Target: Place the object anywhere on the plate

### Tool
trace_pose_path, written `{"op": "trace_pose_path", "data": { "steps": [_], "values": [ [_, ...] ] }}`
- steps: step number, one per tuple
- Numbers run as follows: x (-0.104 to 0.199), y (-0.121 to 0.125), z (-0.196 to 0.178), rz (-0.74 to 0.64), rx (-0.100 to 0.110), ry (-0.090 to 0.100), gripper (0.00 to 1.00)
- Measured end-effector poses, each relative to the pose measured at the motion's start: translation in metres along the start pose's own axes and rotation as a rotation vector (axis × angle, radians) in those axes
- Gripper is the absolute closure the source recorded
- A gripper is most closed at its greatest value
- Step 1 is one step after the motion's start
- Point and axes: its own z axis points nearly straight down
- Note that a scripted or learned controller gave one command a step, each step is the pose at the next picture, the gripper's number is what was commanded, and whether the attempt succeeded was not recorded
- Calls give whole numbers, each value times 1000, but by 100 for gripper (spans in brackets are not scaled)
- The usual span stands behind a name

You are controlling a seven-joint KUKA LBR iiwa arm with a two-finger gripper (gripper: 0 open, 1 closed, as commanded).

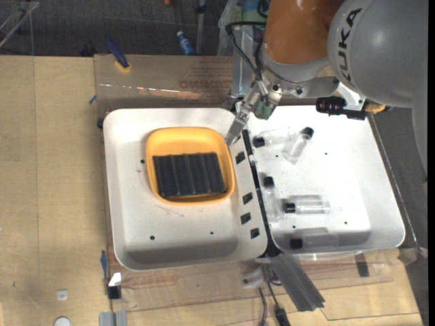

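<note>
The gripper point(239, 122) hangs near the middle of the frame, over the upper right corner of the orange plate point(158, 141); whether anything is pinched in it cannot be told, and how wide it stands cannot be told either. The plate sits in the left bin point(129, 236), a black ribbed object point(189, 174) lying flat across its centre. In the right bin point(380, 209) lie two clear vials with dark caps, one point(297, 143) tilted toward the upper part, one point(307, 206) lying lower down.
</note>
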Motion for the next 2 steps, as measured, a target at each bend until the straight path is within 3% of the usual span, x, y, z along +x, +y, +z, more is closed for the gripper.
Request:
{"op": "trace_pose_path", "data": {
  "steps": [1, 2],
  "values": [
    [17, 28, 5, -228, -2, -1, 0],
    [9, 20, -3, -319, -3, -4, 0]
  ]
}}
